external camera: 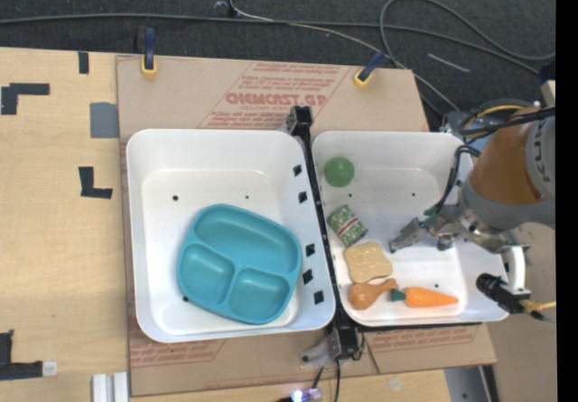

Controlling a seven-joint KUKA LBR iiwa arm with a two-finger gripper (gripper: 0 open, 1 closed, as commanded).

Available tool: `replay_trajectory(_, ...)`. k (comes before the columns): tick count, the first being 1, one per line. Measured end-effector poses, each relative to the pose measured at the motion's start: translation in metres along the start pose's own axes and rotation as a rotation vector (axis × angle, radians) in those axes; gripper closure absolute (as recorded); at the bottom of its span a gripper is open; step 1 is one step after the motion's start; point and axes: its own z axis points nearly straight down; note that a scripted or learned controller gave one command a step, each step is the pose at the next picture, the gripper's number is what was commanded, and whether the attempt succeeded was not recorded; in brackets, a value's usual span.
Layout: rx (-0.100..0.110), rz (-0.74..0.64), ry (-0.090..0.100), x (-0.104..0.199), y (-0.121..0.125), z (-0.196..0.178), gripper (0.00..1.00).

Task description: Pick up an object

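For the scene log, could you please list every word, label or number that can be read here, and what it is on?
"CHEMCAST GP": red print on the brown board under the bins, seen upside down; this reading is uncertain.
The smaller red lines around it: too blurred to read.
The small green packet in the right bin: markings too small to read.

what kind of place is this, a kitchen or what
Probably a robot lab test bench, not a kitchen: two white bins on clamped cardboard, toy food like a carrot, loose cables behind.

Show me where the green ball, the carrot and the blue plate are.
green ball (340,172), camera view, its centre.
carrot (427,298), camera view, middle of the orange body.
blue plate (217,230), camera view, bare upper compartment.
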Motion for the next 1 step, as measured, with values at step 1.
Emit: replay_trajectory(1, -0.004, 0.000, -0.002, -0.0007, 0.0009, -0.0117, 1.00)
